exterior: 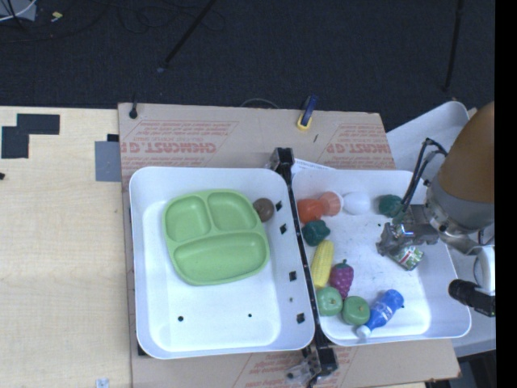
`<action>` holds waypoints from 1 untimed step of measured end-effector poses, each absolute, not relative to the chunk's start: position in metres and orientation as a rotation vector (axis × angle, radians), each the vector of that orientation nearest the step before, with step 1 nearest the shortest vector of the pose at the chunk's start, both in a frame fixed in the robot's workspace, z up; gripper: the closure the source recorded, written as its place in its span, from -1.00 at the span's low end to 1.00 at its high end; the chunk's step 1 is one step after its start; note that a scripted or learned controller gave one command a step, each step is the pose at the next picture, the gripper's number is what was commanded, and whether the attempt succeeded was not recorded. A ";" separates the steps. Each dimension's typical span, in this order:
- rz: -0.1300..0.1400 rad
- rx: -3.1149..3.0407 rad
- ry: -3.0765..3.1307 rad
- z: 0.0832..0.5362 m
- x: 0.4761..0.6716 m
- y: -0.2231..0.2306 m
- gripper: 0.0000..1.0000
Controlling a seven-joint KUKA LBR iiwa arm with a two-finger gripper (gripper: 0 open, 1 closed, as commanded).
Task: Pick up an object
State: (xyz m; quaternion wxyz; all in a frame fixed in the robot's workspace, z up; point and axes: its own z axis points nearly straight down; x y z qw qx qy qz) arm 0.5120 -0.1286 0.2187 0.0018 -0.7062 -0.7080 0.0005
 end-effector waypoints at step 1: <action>0.001 -2.215 -2.222 0.222 0.513 -0.075 1.00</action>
